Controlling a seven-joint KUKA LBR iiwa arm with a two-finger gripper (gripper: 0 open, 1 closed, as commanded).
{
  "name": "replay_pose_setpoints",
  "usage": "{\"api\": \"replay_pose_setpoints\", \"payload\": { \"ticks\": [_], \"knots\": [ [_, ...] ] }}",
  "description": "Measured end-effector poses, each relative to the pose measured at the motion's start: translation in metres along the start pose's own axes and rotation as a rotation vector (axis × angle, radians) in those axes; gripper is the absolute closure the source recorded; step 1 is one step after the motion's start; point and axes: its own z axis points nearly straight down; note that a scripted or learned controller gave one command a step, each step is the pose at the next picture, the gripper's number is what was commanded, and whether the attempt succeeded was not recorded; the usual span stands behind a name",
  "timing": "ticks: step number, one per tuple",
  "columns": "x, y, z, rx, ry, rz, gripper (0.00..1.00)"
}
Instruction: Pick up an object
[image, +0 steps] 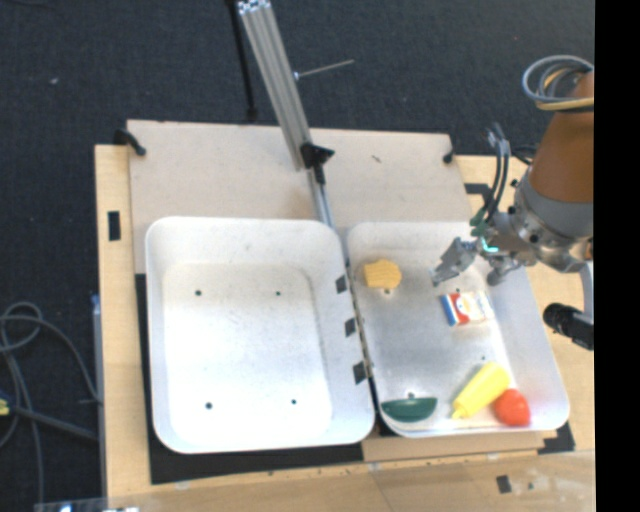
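The arm (566, 150) enters from the right edge of the view. Its upper section is a rounded orange band; directly below sits a grey cylindrical wrist housing with a lighter metallic flange at its base. A loop of pale grey cable (553, 80) arcs above the orange band. Thin dark and green leads run down the left side of the wrist toward the tool. The gripper (478, 258) is metallic grey, with slim angular fingers (452, 262) projecting to the left and a small green-lit spot near its mount. A black rounded fitting (566, 324) protrudes below the wrist
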Motion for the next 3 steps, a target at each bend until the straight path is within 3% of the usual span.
{"api": "replay_pose_setpoints", "payload": {
  "ticks": [1,3],
  "knots": [
    [0.0,0.001,-0.002,-0.005,-0.001,0.001,0.0],
    [0.003,0.0,0.106,0.001,-0.002,0.006,0.0]
  ]
}}
